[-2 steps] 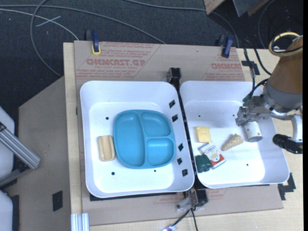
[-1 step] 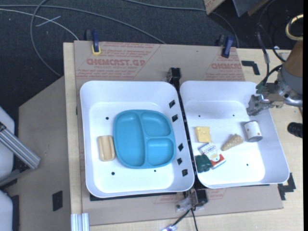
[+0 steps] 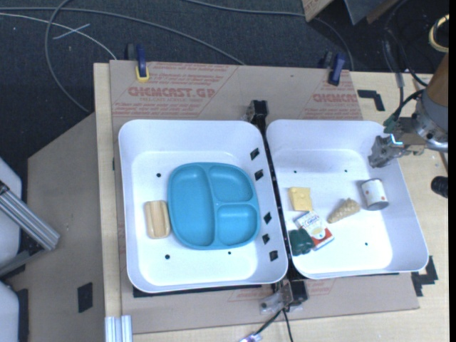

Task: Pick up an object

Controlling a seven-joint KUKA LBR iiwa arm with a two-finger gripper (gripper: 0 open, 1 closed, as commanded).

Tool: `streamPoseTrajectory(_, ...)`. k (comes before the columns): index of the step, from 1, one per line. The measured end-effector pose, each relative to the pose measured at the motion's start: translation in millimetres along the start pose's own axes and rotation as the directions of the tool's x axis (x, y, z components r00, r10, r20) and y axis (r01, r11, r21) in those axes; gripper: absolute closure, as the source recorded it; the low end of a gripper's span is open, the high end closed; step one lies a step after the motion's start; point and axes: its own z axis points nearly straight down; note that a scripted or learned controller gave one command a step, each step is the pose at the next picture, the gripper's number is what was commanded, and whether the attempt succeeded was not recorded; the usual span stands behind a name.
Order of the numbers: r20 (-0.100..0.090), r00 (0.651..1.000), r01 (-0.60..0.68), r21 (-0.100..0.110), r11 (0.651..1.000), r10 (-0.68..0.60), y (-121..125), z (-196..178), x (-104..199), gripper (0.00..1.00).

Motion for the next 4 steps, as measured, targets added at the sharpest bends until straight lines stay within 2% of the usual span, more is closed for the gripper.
streamPoseTrajectory(1, -0.003, 1.000, 0.004, 0.003, 1.000, -0.004, 0.7, -10.7, 54.8, 1.00)
streamPoseTrajectory(2, -0.003, 1.000, 0.005, 0.005, 1.000, -0.005, 4.5, -2.3, 116.5, 1.00)
streamPoseTrajectory(4, -0.002, 1.000, 0.005, 0.002, 1.000, -0.005, 11.8, -17.5, 228.3, 1.00)
